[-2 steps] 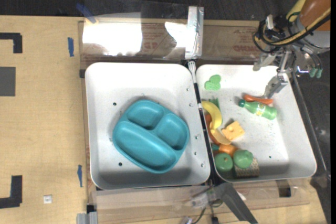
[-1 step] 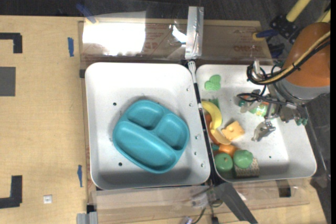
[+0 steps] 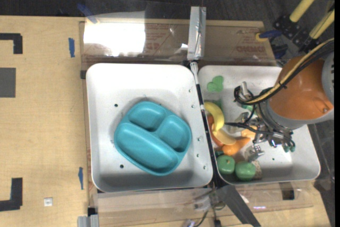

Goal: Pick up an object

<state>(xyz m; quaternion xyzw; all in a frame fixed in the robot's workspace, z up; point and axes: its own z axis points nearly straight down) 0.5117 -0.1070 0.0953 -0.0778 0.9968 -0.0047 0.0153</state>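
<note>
- Nearest me, two green pieces (image 3: 236,167) sit in the right bin (image 3: 297,170) — light, hard, probably slick (I'd pinch across the middle).
- Behind, the banana (image 3: 215,112).
- The gripper (image 3: 255,149) hangs over the pile; I cannot tell its state.

**Grey arm, orange band, black and yellow cables**

The grey KUKA arm (image 3: 330,82) wears a broad glossy orange band (image 3: 300,94). Black and yellow cables (image 3: 265,94) loop from it toward the dark metal wrist (image 3: 268,133) above the jaws.
</note>
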